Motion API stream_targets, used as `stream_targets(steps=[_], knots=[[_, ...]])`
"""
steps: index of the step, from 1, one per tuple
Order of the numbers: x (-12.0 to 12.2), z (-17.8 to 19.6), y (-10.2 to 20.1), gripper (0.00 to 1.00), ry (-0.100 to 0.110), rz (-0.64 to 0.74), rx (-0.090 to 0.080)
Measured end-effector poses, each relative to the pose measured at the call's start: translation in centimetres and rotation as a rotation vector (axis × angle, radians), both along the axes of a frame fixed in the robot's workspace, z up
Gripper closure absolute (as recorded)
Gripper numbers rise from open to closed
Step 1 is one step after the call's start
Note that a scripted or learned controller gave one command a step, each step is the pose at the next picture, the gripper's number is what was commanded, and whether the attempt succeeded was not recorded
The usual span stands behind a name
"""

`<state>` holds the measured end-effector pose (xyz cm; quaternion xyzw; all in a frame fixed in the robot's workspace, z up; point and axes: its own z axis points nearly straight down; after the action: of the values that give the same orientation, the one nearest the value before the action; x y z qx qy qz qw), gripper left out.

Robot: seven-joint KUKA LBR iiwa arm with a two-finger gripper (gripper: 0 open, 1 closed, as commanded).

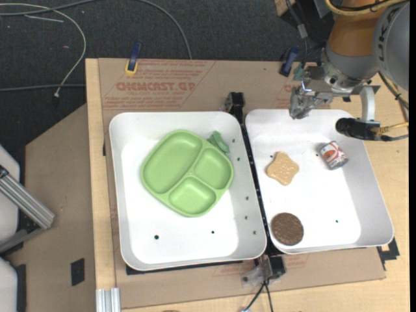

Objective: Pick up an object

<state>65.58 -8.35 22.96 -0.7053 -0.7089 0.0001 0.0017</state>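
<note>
The right bin (364, 207) holds three loose objects. A tan, lumpy biscuit-shaped piece (282, 168) lies left of its middle. A small red and white can (332, 155) lies on its side further right. A dark brown round disc (286, 229) sits at the near left corner. My gripper (300, 107) hangs over the bin's far left edge, well behind the tan piece and to the left of the can, touching none of them. The grey arm with its orange band (357, 25) reaches in from the upper right.
The left bin (130, 226) bears a green divided plate (187, 172) with a small dark green object (219, 142) at its far right rim. A black part (354, 127) sticks out over the right bin's far right. Blue clamps (134, 56) sit on the cardboard behind.
</note>
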Motion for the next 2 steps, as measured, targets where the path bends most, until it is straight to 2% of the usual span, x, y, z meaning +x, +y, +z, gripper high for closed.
stream_targets(steps=[1, 2], knots=[[-0.2, -0.8, 4.9, 1.00, 0.000, 0.001, 0.000], [-1.3, -0.8, 11.4, 1.00, 0.000, 0.002, 0.002]])
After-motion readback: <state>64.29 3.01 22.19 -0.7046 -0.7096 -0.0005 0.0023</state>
